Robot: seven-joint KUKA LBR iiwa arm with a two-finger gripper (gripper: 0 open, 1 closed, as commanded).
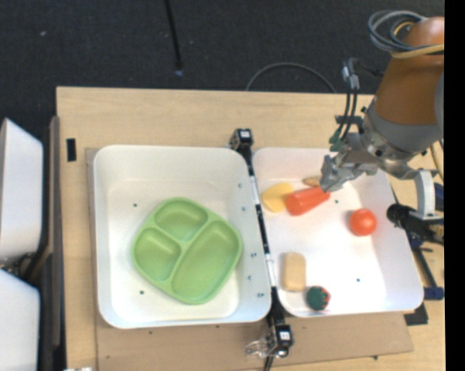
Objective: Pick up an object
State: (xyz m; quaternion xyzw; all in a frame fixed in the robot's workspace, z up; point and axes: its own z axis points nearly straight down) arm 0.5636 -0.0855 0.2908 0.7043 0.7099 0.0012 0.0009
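Note:
The right bin (pixel 387 277) holds an orange carrot-shaped toy (pixel 306 200) lying beside a yellow piece (pixel 275 196) near the bin's left wall. A round red-orange ball (pixel 362 222) sits toward the right. A tan block (pixel 294 270) and a small dark green and red object (pixel 317 297) lie near the front edge. My gripper (pixel 330 178) hangs low over the back of the right bin, just right of and above the carrot's thick end. Nothing shows between its fingers.
The left bin (pixel 108 284) holds a green three-compartment plate (pixel 187 250). A black clip (pixel 242 138) sits at the back of the divider between the bins, another clip (pixel 277 337) at the front. White boxes (pixel 11 199) stand off the bench's left.

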